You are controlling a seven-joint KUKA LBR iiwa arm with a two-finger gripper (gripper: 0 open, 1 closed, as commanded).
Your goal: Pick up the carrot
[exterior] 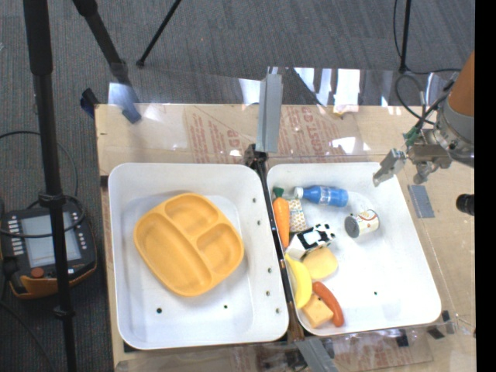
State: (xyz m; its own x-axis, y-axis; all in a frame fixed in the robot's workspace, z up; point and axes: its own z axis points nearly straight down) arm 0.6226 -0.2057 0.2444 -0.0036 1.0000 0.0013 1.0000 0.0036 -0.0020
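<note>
While the carrot (281, 222) lies untouched in the right bin (403, 285), the pick-up looks not yet begun: seen from the camera above the desk (194, 134), the gripper (404, 163) hangs over the bin's far right corner, well apart from the carrot, its two grey fingers (385, 169) spread open and holding nothing. Reaching, closing and lifting all appear to remain. The carrot is a slim orange cone with a green tip, smooth like moulded plastic, lying against the bin's left wall with its length along that wall. Just beside it are a black-and-white block (313, 237), a pale yellow rounded lump (321, 263), a curved yellow banana (299, 280), a glossy red sausage (328, 301) and a tan wedge (316, 313). Further back lie a blue bottle (324, 196) on its side and a small grey cup (362, 224) tipped over. In the left bin (124, 184) rests a matte orange plate (188, 243) with three shallow compartments. Both bins are shallow, white, smooth, with rounded corners.
</note>
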